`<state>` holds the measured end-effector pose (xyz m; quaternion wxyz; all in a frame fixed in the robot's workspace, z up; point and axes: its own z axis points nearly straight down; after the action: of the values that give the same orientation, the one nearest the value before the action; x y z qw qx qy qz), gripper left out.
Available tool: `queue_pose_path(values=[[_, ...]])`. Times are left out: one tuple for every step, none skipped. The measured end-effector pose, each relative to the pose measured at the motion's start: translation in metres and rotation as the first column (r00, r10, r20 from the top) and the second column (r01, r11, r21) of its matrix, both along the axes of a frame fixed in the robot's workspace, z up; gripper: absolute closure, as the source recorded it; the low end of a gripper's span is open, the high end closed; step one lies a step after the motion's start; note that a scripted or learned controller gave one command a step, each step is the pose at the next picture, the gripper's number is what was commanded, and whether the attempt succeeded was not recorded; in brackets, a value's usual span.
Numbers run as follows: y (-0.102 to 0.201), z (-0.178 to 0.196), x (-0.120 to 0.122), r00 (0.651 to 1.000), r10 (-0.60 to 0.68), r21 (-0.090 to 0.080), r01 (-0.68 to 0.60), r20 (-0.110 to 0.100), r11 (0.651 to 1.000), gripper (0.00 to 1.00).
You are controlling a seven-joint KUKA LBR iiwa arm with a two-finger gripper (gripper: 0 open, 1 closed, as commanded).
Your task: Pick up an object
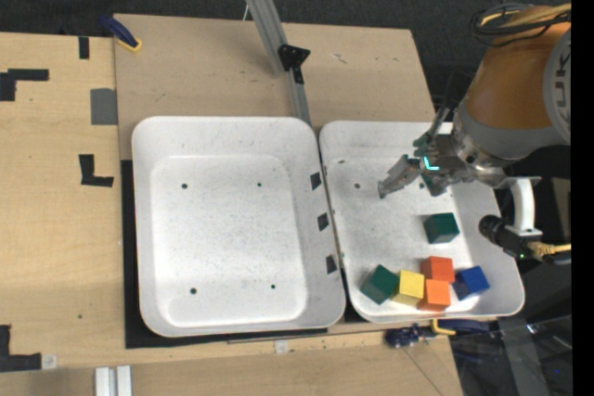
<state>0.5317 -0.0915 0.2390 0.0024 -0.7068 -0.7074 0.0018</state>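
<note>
My gripper (414,182) hangs over the middle of the right bin (357,153), open, with nothing between its fingers. One finger (393,181) points down and left, the other sits near the wrist. A dark green cube (441,226) lies just below and to the right of the gripper, apart from it. Along the bin's front edge is a cluster: a green block (379,284), a yellow block (411,285), two orange blocks (438,269) (436,294) and a blue block (471,281).
The left bin (148,153) adjoins the right one. A slanted metal pole (263,0) runs from the top of the view down to the bins' shared back corner. A black cable and connector (506,236) hang at the right bin's right rim.
</note>
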Motion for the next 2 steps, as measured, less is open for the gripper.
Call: queue_pose_path(values=[[0.0, 0.002, 0.001, 1.0, 0.001, -0.001, -0.001, 0.004, 1.0, 0.0], [0.0, -0.06, 0.005, 1.0, 0.0, -0.001, 0.0, -0.002, 1.0, 0.0]])
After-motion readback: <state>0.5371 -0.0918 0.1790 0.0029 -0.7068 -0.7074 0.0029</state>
